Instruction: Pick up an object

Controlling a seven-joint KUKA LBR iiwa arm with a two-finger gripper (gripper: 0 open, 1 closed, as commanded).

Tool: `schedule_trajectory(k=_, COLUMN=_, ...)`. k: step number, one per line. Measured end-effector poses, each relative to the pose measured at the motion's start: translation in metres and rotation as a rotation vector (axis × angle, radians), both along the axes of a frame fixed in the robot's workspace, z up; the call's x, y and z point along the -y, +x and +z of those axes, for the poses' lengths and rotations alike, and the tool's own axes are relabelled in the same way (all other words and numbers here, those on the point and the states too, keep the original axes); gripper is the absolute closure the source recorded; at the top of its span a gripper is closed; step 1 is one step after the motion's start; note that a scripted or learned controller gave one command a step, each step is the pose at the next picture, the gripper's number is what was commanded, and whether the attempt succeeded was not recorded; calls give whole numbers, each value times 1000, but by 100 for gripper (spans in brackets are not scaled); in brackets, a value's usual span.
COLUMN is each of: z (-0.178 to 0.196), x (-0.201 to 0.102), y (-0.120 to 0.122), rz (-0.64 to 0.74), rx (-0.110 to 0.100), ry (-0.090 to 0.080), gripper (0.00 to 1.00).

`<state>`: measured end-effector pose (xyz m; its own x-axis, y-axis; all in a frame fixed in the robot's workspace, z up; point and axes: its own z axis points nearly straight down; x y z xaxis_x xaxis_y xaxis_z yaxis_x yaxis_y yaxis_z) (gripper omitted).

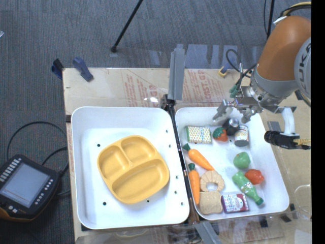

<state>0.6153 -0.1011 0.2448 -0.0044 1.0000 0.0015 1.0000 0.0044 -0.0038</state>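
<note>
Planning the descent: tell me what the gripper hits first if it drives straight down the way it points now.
Probably the small can or the red-and-green toy directly beneath the gripper; depth is unclear from this slant.

Plate [133, 168] in left bin [81, 136]

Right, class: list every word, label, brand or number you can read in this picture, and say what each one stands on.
"UK", cut off at the frame edge: on the grey arm.
Red mirrored lettering on the bench sheet: not readable.
Labels on the red packet, the small can and the patterned box: too small to read.
</note>
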Motion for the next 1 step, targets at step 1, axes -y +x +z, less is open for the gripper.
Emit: schedule_trajectory(k=1, z=-87, x=66, y=25, rz=-27, rx=-10, ry=0, gripper=0)
